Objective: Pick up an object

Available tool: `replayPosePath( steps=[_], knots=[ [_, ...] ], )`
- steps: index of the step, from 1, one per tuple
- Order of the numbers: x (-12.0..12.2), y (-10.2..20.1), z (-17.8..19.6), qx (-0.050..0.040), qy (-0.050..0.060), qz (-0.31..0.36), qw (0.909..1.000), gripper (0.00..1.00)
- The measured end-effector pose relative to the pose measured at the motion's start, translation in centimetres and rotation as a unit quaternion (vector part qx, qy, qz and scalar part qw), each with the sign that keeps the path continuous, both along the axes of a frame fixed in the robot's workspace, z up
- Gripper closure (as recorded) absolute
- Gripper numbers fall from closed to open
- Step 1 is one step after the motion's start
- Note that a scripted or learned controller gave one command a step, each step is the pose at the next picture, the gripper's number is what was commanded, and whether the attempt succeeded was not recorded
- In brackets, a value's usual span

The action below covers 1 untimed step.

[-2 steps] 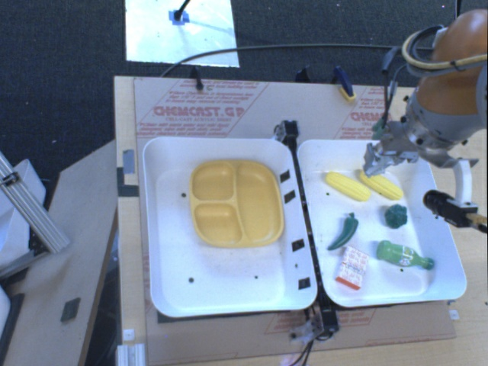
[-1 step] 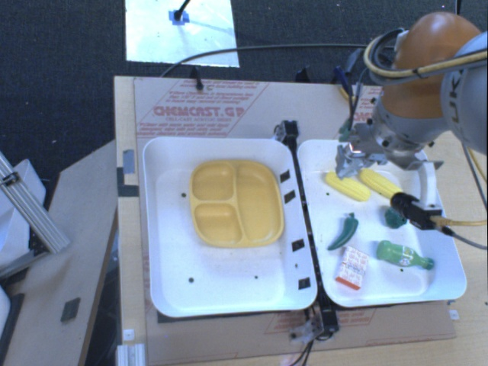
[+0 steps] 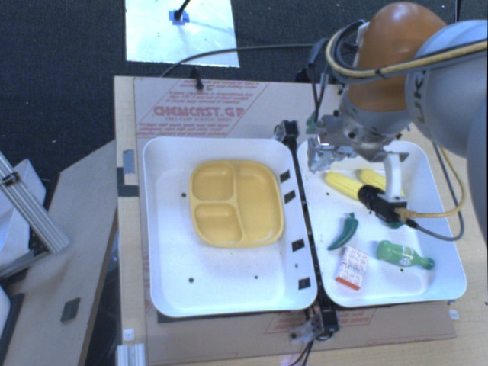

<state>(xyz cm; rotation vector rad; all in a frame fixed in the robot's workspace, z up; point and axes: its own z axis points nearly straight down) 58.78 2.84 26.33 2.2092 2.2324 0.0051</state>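
A divided plate sat in the left bin. In the right bin, corn lay far, pepper, carton and bottle near.

Bright, even light falls from above; the white bins glare, nearly washed out. The foil sheet up top shines hard. Shadows stay soft and faint. The arm looks slightly blurred; the picture is grainy.
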Motion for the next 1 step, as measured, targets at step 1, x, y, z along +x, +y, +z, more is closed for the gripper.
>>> replayPosePath(
  steps=[1],
  knots=[
    [0.65,5.45,-1.71,-0.0002,0.001,0.0,1.0,1.0]
  ],
)
